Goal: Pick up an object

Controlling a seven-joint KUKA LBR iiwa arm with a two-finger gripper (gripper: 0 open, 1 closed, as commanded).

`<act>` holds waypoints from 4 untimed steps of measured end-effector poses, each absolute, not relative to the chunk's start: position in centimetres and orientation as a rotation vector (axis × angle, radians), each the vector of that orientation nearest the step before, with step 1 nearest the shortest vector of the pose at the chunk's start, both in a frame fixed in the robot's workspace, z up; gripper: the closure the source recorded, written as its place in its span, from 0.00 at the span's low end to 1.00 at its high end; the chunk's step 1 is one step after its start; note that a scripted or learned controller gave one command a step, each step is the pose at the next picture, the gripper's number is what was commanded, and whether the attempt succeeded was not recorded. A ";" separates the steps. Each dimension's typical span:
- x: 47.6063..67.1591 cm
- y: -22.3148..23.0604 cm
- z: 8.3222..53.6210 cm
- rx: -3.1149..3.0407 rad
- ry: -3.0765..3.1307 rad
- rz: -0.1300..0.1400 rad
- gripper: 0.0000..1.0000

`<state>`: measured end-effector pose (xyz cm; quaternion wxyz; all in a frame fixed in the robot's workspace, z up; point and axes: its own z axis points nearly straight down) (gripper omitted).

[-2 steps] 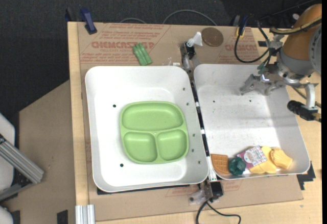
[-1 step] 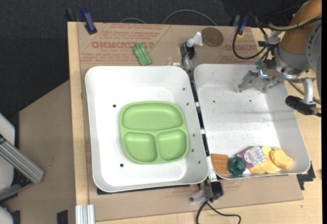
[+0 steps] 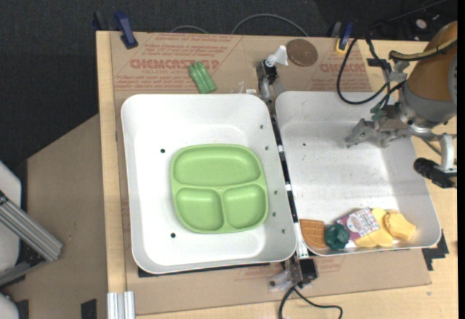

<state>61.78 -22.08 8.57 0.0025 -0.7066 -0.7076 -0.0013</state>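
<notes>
two white bins (image 3: 145, 165), one green tray (image 3: 218, 187)

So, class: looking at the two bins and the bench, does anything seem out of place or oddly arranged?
Yes. The small toys are all bunched in the right bin's near corner rather than spread out. Also, a green clip-like item lies on the cardboard behind the left bin, outside both bins. The green divided tray sits flat.
</notes>
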 end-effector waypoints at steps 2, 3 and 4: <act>64.3 -22.1 8.4 -2.216 -2.221 -0.004 0.00; 63.5 -22.1 8.6 -2.216 -2.223 -0.004 0.00; 63.6 -22.2 9.7 -2.219 -2.227 -0.004 1.00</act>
